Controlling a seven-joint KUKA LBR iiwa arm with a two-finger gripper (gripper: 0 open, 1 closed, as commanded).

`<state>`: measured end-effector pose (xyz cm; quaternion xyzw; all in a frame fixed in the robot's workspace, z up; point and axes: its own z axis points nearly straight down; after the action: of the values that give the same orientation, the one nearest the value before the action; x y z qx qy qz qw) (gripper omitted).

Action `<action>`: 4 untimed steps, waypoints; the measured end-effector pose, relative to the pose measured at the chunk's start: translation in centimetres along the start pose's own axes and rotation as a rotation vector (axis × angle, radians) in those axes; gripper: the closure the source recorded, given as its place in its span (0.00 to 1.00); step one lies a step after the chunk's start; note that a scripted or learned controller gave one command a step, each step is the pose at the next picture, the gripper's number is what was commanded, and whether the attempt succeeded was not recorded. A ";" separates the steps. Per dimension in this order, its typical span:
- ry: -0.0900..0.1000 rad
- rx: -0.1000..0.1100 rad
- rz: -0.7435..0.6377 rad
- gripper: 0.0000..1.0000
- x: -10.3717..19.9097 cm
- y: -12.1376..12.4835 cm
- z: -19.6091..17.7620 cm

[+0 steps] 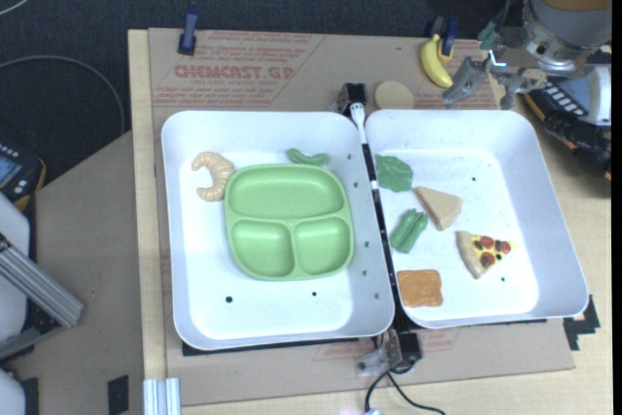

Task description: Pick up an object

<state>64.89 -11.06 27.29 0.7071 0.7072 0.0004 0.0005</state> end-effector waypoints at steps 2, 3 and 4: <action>0.003 0.011 -0.002 1.00 3.7 -5.5 4.5; 0.004 0.001 -0.008 1.00 10.5 -9.1 0.5; 0.002 0.010 -0.003 1.00 13.6 -13.6 4.7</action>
<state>51.30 2.56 22.58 0.7060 0.7082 -0.0025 -0.0040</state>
